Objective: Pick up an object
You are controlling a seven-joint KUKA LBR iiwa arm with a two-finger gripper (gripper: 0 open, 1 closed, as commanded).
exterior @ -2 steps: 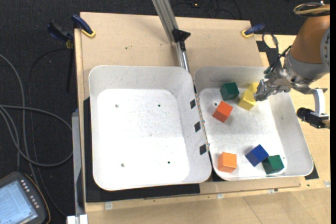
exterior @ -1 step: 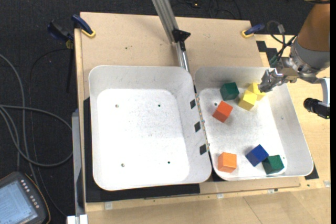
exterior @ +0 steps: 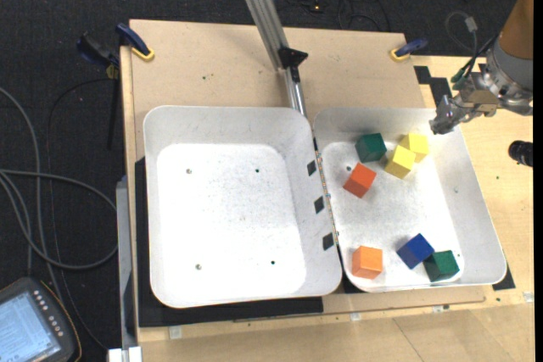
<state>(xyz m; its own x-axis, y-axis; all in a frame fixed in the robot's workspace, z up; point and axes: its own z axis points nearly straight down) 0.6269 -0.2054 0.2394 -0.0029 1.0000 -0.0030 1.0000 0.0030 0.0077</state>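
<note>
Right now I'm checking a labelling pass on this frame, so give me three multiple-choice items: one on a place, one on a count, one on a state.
1. Which bin holds the blocks?
A. the left bin
B. the right bin
C. both bins

2. How many green blocks are there?
A. one
B. two
C. three

3. Where is the gripper?
A. over the right bin's far right edge
B. pressed on the blue block
C. over the left bin

Answers:
1 B: all the blocks lie in the right bin.
2 B: one green block sits far, another green block near.
3 A: the gripper hangs at that edge, beside the yellow blocks.
</note>
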